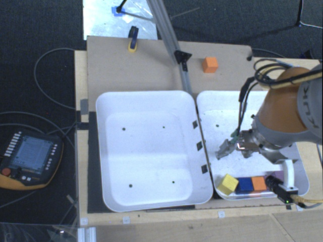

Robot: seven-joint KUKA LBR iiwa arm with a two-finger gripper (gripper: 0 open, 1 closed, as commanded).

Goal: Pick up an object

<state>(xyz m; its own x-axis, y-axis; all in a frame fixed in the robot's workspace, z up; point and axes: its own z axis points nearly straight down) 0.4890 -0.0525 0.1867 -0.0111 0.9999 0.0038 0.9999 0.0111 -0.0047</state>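
Lying in a left-right row: yellow block, blue block, orange block.

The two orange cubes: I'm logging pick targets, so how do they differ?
The orange cube on the brown board lies outside both bins, alone; the orange cube in the right white bin sits at the near wall, beside a blue cube and yellow cube. Both look similar in colour and shape.

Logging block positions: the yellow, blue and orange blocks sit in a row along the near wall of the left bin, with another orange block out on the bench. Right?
Wrong bin. The camera view shows the yellow block, blue block and orange block in the right bin; the other orange block is on the bench.
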